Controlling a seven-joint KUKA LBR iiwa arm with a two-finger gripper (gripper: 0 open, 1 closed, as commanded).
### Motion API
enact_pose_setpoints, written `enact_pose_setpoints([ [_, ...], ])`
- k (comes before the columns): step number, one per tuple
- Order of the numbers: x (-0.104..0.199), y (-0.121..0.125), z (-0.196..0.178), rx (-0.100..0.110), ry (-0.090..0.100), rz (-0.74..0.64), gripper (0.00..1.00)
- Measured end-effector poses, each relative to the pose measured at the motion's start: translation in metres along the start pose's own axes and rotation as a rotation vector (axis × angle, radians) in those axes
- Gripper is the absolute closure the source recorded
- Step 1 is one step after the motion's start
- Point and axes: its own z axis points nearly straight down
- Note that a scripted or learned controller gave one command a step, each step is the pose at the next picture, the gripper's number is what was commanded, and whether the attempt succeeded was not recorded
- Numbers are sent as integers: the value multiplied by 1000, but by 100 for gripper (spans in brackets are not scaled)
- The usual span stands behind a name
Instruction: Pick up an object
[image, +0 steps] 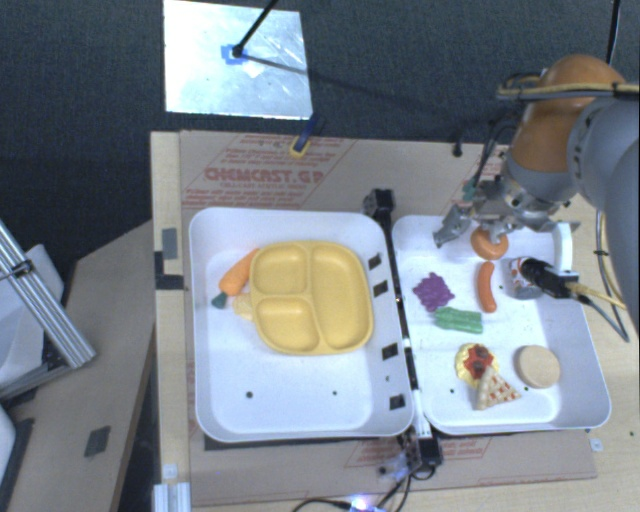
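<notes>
The arm reaches in from the upper right of the frame, and its end effector (487, 232) hangs over the upper part of the right bin (590, 385). A small orange ring-shaped piece (490, 243) sits right at its tip; whether the piece is gripped or how far the end effector is open, I cannot tell. Just below lies a sausage (486, 286), with a purple grape bunch (433, 291) and a green piece (459, 320) to its left. Lower in that bin are a pizza slice (482, 375) and a round tan cookie (538, 366). The left bin (215, 400) holds a yellow divided plate (305, 297), with a carrot (236, 274) at its left edge.
</notes>
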Motion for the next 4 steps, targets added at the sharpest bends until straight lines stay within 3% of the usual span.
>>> enact_pose_setpoints([
  [2,0,0,66,-1,0,2,0],
  [3,-1,0,56,-2,0,1,100],
  [4,-2,-7,-5,-11,-1,2,100],
])
